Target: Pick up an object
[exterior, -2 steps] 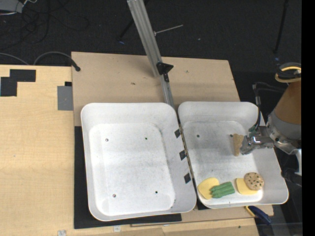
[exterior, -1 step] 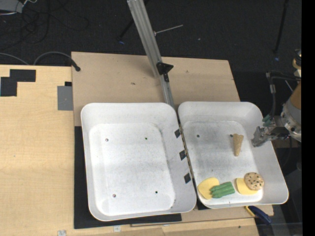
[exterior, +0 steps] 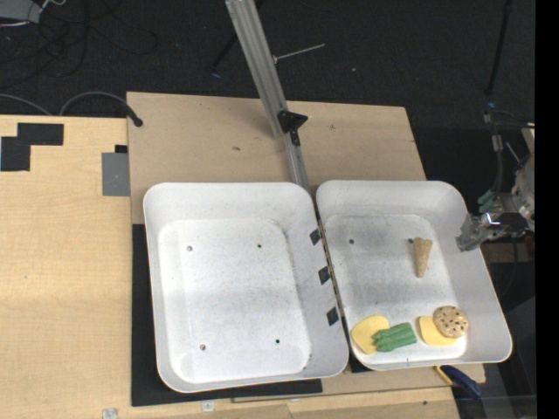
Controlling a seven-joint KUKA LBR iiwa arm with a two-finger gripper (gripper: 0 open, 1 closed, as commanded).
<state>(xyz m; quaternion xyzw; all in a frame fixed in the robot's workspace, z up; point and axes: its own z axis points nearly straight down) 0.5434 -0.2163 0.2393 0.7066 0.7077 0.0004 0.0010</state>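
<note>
Camera view, from above at a slant. Two shallow white bins sit side by side on the desk (exterior: 218,138). The left bin (exterior: 231,286) carries nothing; the right bin (exterior: 397,201) carries every candidate for the pick. An ice-cream cone (exterior: 422,255) lies alone near the bin's middle right. Along the near wall sit a yellow piece (exterior: 368,331) with a green piece (exterior: 395,337) touching it, and just beside them a biscuit (exterior: 450,322) resting on a second yellow piece (exterior: 436,334).

The tool (exterior: 486,225) hovers at the right bin's outer rim, near the cone, well apart from the near-wall cluster. Whether its grasping parts are spread or pressed together cannot be told; nothing is seen in its grip.

Judgement on technique: the cone is the cleanest target, since it lies clear of neighbours and walls. The tool should descend squarely over it and close across its narrow width. The cluster risks a grasp fouled by adjoining pieces or the wall.

Surface and room: pale wood desk panels, a black mat under the bins, a slanted aluminium rail (exterior: 262,72) behind, and a dark floor with cables (exterior: 35,7).
</note>
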